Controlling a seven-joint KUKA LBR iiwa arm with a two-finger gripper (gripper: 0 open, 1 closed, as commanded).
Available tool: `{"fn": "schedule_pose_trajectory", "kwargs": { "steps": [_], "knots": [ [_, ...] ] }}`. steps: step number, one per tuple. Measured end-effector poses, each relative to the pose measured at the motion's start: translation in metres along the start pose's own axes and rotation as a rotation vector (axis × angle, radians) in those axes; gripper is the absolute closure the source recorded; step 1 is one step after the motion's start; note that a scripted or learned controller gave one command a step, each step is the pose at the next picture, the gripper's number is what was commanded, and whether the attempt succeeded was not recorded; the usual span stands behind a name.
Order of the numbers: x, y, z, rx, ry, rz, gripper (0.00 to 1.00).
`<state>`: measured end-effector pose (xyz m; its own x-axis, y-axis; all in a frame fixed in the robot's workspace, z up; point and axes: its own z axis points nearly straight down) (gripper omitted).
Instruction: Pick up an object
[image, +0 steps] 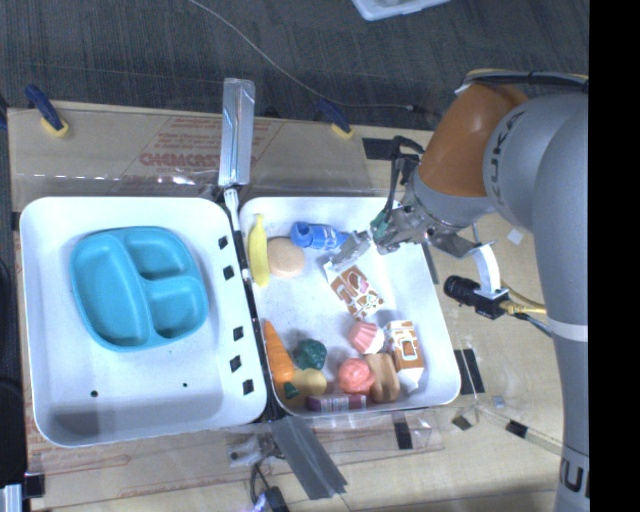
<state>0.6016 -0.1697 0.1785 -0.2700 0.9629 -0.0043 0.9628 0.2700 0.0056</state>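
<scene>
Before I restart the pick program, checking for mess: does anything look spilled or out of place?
Nothing stands out. The toy foods all lie inside the right bin, jumbled but contained; the blue tray sits flat in the left bin. The gripper hovers over the right bin's upper area.

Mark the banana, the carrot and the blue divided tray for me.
banana (258, 252): camera view, middle of its yellow body, against the right bin's left wall.
carrot (277, 355): camera view, middle of its orange body, lower left of the right bin.
blue divided tray (140, 285): camera view, central divider ridge, in the left bin.
</scene>
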Motion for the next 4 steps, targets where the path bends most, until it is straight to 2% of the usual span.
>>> {"fn": "schedule_pose_trajectory", "kwargs": {
  "steps": [1,2,3,4],
  "knots": [
    [0.018,-0.017,0.063,-0.018,-0.011,-0.024,0.0],
    [-0.006,0.017,0.013,0.003,0.002,-0.134,0.0],
    [0.056,-0.002,0.088,0.01,0.008,-0.206,0.0],
    [0.076,-0.042,0.042,0.009,0.007,0.019,0.0]
  ]
}}
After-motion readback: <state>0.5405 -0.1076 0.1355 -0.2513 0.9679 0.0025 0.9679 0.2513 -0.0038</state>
